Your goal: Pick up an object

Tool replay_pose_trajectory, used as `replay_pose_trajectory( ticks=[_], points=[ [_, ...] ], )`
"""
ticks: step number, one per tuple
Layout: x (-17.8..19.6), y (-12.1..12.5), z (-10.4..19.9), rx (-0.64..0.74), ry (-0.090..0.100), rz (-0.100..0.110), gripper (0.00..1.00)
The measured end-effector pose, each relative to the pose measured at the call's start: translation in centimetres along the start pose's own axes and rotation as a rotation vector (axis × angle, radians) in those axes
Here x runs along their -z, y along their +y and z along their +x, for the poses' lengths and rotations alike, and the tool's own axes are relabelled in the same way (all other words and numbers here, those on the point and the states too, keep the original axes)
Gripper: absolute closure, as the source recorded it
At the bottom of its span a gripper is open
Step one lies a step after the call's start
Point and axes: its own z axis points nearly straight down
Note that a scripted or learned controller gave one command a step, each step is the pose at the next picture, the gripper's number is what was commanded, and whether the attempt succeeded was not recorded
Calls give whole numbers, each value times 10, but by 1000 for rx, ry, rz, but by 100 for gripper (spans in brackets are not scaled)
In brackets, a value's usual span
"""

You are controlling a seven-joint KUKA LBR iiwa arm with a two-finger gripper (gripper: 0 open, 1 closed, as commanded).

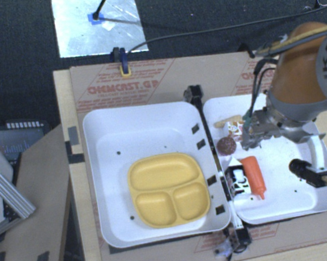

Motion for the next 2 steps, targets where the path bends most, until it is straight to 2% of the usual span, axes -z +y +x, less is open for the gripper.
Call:
replay_pose_trajectory(
  ticks=[1, 2],
  points=[
    [-9, 24, 49, 0, 1, 2, 100],
    [4, 50, 102, 0, 1, 0, 100]
  ],
)
